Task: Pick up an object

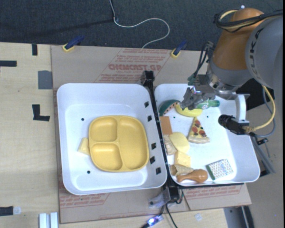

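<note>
My gripper (192, 101) is low in the right bin (242, 151), at its far left part, right over a yellow banana (187, 111). The fingers are dark and small against the toys, and I cannot make out their state. A green and red watermelon slice (167, 106) lies just left of the banana. A pizza slice (198, 132) lies below the gripper. Nearer the front are an orange block (166, 125), yellow cheese pieces (179, 141), a brown drumstick (192, 176) and a grey-green checked packet (219, 168).
The left bin (71, 175) holds a yellow divided plate (118, 143) with a pale yellow wedge (83, 146) at its left side. Black clips join the bins along the middle wall. A white cable runs across the dark floor behind the bench.
</note>
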`<state>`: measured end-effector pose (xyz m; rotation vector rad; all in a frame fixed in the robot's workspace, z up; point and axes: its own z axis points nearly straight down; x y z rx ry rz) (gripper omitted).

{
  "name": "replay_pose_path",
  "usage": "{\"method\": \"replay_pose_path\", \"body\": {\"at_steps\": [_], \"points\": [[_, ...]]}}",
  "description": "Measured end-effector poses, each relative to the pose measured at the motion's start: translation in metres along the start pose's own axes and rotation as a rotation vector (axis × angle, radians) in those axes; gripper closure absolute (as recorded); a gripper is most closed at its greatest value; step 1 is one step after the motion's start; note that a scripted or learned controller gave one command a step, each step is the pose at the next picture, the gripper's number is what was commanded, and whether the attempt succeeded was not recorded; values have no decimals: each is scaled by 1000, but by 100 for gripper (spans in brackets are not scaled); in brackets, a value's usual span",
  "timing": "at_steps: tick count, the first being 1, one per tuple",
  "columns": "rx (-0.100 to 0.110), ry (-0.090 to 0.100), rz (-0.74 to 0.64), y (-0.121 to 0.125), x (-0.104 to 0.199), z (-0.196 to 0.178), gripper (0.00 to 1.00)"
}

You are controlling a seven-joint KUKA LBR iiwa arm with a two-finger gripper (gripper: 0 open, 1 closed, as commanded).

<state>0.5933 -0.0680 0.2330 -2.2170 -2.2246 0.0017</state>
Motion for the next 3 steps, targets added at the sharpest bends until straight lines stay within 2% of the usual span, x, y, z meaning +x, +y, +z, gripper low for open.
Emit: {"method": "replay_pose_path", "body": {"at_steps": [1, 2, 3], "points": [[2, -1, 3, -9, 0, 10, 100], [0, -2, 2, 4, -3, 18, 100], [1, -1, 3, -6, 2, 16, 100]]}}
